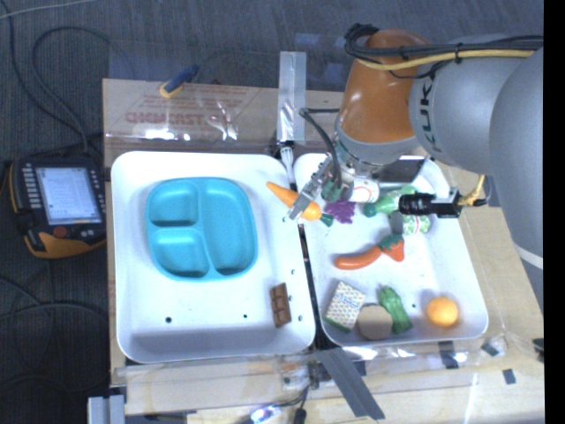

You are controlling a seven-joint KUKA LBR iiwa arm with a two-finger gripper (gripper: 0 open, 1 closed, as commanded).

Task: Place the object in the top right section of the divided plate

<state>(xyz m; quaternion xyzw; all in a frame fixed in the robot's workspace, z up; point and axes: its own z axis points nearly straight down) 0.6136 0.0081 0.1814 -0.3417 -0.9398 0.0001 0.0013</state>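
While the grey arm point(477, 87) reaches in from the right edge of the frame, its orange band sits near the upper centre and the gripper point(311, 200) hangs over the seam between the two white bins. Its fingers appear to pinch a small carrot point(291, 196), whose orange body points toward the upper left and lies just above the right rim of the left bin point(132, 263); how far the jaws are spread cannot be told exactly, since the fingers blur against the toy. The blue plate point(201, 228) rests in the upper left part of that bin, well apart from the carrot, with its three sections bare. A brown chocolate bar point(280, 304) lies near the same bin's lower right corner. In the right bin point(472, 321), purple grapes point(338, 210) sit just beside the gripper, a green item point(381, 205) lies to their right, and an orange-red sausage point(362, 257) lies across the middle. Along the lower edge sit a waffle block point(344, 304), a brown lump point(374, 321), a green pickle point(393, 309) and an orange point(442, 312). A tablet pendant point(57, 203) lies at the left edge of the frame.
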